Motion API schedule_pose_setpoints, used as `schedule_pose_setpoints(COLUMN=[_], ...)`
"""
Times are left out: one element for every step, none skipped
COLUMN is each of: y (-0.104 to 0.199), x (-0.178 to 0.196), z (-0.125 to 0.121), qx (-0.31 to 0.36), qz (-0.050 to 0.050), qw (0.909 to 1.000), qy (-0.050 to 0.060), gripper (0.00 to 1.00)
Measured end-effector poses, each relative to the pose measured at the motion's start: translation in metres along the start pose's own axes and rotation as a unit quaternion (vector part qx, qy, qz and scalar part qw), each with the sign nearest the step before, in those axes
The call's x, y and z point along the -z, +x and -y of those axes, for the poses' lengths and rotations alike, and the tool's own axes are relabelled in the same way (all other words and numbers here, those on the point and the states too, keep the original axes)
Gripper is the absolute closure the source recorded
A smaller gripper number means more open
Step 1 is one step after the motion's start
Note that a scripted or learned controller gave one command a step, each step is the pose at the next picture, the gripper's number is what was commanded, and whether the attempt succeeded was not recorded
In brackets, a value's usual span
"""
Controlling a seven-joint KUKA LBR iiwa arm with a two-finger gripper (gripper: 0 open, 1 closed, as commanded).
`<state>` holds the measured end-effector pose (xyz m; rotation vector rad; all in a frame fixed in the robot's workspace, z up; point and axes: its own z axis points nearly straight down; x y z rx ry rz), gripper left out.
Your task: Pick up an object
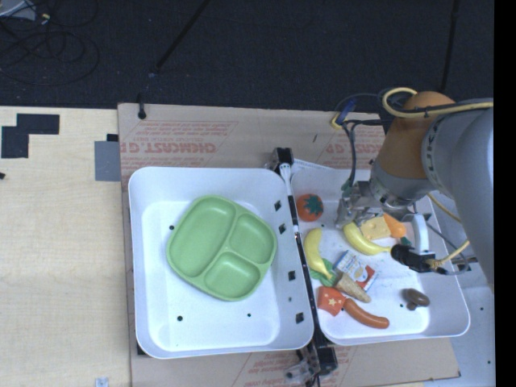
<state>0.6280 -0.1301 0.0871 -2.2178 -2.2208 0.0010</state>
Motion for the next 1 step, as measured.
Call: schedule_pose_setpoints(y=[0.0831], x=[0.1007], z=[0.0513], qx=[0.0], qz=[0.0], qw=[1.0], qy=[-0.001], gripper=[1.0])
